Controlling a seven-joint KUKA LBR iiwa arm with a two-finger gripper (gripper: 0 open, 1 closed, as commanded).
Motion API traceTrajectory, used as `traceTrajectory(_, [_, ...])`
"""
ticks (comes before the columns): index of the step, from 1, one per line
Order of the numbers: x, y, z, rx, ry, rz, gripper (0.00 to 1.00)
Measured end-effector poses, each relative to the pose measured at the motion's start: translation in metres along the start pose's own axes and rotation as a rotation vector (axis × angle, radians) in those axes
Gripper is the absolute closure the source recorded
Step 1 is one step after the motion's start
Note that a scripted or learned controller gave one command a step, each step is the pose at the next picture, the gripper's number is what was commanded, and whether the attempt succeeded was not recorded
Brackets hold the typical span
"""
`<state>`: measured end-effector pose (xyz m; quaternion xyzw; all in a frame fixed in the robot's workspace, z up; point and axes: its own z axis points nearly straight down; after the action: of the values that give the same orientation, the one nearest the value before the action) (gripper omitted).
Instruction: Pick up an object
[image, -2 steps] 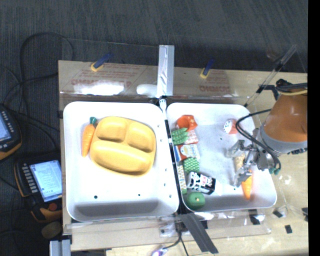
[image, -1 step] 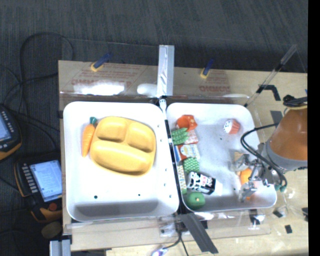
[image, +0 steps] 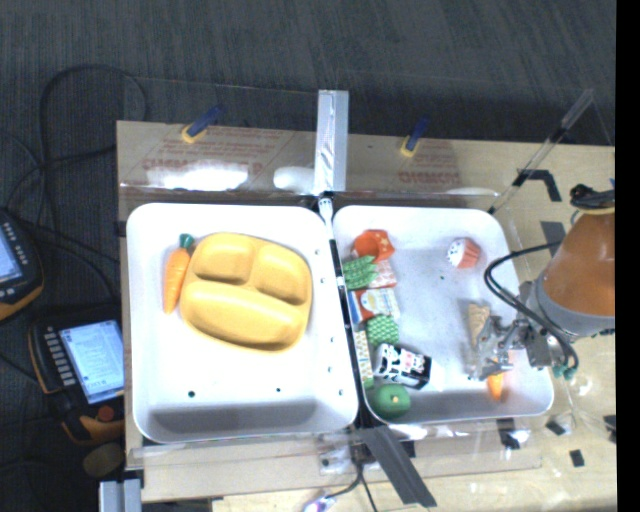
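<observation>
Hanging at the lower right of the frame, over the right-hand corner of the right bin (image: 520, 300), the gripper (image: 497, 360) sits just above a small orange piece (image: 496, 386) that lies against the bin's lower right wall. That piece is the nearest candidate: directly below the gripper in the frame, touching or nearly touching it. Whether the pincer is apart or together cannot be told; the wrist hardware blurs it. The orange piece is small, short, bright orange, its shape too small to make out, long axis roughly up-down in the frame. A tan object (image: 478, 322) lies just up-left of the gripper. Other items crowd the bin's left side, well apart: a black-and-white carton (image: 402, 366) and a green ball (image: 392, 401).
</observation>
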<state>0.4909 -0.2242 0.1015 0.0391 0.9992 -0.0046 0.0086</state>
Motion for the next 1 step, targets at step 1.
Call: traceTrajectory(1, [0.0,0.0002,0.0001,0.0,0.0,0.0,0.0])
